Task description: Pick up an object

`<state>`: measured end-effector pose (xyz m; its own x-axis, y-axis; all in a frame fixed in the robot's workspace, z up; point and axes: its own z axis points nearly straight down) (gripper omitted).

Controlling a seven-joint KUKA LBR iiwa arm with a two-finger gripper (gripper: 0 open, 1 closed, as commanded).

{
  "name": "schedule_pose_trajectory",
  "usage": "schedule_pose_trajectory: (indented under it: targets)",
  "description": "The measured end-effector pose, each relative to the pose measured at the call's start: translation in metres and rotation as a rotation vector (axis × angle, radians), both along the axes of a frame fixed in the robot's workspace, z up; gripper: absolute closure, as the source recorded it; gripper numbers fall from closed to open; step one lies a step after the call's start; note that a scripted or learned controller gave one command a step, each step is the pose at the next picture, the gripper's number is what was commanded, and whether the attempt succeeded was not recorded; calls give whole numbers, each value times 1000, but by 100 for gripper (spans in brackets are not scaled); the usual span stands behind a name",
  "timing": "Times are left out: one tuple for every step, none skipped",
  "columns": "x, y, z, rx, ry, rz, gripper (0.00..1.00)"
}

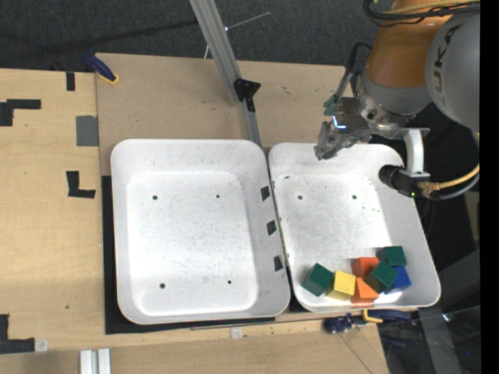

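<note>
Above the far rim of the right bin (343, 153), the end effector (328, 148) hangs from the grey arm (413, 49); whether it is open or closed cannot be told, and nothing is seen gripped. The blocks lie clustered in the near corner of the right bin, well apart from the end effector: green block (317, 278), yellow block (343, 284), orange block (363, 269), blue block (400, 277). The left bin (125, 162) sits just beside the right bin on the worktop (171, 92).

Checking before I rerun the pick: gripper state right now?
Gripper: cannot be told if open or closed. Nothing seen in it. It hangs over the far edge of the right bin, away from the blocks in the near corner.
</note>
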<state>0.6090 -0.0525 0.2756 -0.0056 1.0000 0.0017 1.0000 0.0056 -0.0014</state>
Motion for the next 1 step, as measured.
schedule_pose_trajectory:
  targets:
    - [-20, 59, -11, 0, 2, 1, 100]
